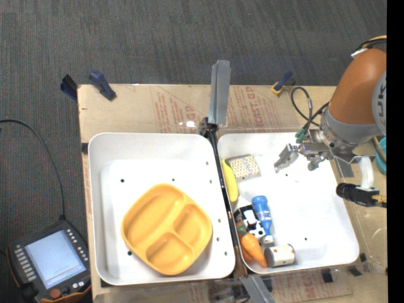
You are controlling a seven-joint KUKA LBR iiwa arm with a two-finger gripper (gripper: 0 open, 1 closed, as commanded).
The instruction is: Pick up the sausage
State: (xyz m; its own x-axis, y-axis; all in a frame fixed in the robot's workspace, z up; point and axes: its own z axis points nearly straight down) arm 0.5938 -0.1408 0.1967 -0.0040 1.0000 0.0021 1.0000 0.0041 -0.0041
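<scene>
Far left, at 8 o'clock off the bench, a grey pendant [47, 257] shows a pale screen. The left bin [104, 150] is smooth white plastic; a glossy yellow tray [166, 228] with three rounded wells lies toward its 5 o'clock. The cardboard [151, 109] behind carries red print, too faint to read.

In the right bin [328, 232], along the left wall, come a speckled beige square [243, 166] at 11 o'clock, a banana [230, 185] below it, a blue bottle [261, 212] with a white label I can't read, and a tapered orange carrot [253, 249]. The sausage [279, 255], as best I can tell, is the stubby tan cylinder at 7 o'clock, just beside the carrot.

The gripper [298, 161] hovers at 12 o'clock, fingers apart, gripping nothing, well apart from the sausage. The arm [356, 96] is rounded and orange.
</scene>
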